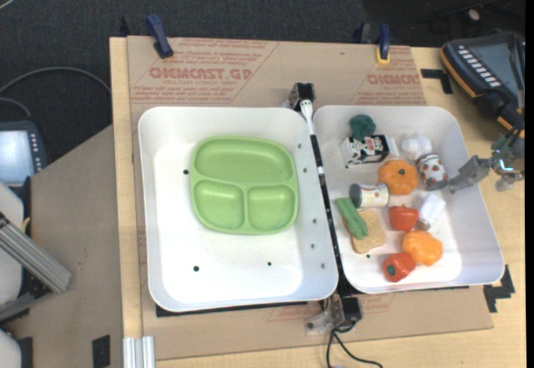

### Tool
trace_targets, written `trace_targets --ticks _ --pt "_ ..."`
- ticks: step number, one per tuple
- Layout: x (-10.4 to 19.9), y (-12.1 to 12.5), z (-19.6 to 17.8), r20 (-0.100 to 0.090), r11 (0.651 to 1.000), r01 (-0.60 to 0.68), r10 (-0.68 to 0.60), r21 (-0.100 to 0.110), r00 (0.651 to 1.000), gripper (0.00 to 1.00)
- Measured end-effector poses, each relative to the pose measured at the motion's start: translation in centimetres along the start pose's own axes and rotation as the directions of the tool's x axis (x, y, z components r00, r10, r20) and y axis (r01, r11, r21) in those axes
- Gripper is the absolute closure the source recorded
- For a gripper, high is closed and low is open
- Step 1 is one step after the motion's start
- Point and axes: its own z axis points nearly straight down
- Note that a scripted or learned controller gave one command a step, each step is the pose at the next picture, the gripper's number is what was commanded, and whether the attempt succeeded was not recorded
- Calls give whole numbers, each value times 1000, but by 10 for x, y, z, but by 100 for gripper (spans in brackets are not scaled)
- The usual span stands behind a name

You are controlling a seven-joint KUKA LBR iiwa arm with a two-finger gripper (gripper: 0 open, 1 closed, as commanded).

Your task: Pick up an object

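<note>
I'm looking at the gripper point(467, 175) low at the right bin's point(480, 262) right rim, finger state I cannot tell, and the nearest pick, a small white-and-red toy point(430, 169) in the frame's right middle, lies just left of it beside the orange pumpkin point(398, 177).

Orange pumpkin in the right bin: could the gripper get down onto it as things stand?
Probably yes. The orange pumpkin lies uncovered, open from above, though the mushroom toy and red pepper crowd it; the gripper is close by.
</note>
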Motion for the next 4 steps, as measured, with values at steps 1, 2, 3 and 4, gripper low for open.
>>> trace_targets --ticks 1,2,3,4 --pt "10 -31 91 -5 1000 -1 1 10 1000 0" --pt "2 -27 -211 10 1000 2 -2 -21 1000 0" --pt "-2 -30 -10 -6 1000 -1 1 15 1000 0" --pt "-4 -27 -240 9 1000 3 -2 -21 1000 0"
